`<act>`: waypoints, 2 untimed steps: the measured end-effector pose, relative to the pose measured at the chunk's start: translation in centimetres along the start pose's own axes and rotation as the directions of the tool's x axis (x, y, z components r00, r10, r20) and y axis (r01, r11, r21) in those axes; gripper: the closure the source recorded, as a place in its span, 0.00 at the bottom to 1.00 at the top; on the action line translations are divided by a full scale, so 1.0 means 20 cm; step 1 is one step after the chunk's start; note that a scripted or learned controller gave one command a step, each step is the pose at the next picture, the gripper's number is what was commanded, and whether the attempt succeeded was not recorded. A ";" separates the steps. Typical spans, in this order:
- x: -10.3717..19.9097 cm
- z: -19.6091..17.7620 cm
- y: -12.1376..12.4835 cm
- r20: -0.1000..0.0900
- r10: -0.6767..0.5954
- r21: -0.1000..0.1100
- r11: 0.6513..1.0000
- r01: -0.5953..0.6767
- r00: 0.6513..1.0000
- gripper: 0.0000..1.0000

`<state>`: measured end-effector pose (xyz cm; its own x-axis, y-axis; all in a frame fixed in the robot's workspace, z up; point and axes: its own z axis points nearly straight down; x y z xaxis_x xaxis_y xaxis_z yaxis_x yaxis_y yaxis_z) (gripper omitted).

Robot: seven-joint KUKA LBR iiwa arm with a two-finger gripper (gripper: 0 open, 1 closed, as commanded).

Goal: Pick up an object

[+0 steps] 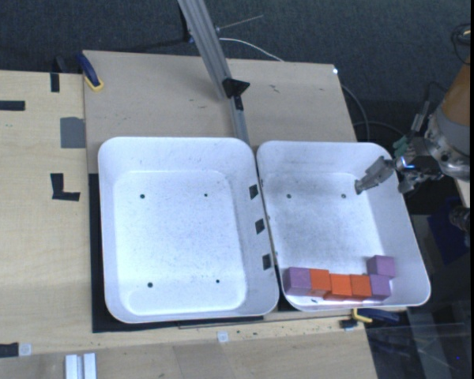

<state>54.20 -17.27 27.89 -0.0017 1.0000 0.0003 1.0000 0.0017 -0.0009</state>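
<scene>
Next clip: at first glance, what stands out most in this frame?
The cluster of purple and orange blocks catches the eye first, packed in a row against the near wall of the right bin, with one purple block at the row's right end, a step further back. Next is the gripper, poised over that bin's far right rim, well away from the blocks. The left bin beside it is plain white with dark speckles.

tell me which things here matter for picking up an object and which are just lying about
For the job:
- purple and orange blocks, bunched along the near wall of the right bin
- gripper, above that bin's far right side, apart from the blocks

Lying about:
- left bin
- metal pole beyond the bins
- black tape marks on the bench
</scene>
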 end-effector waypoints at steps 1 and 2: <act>0.10 0.78 0.06 -0.002 0.000 0.009 1.000 0.000 1.000 0.00; 0.02 0.94 0.47 0.001 -0.002 -0.001 1.000 0.002 1.000 0.00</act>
<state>63.62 -16.77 8.99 -0.0038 1.0000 -0.0009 1.0000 0.0038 0.0000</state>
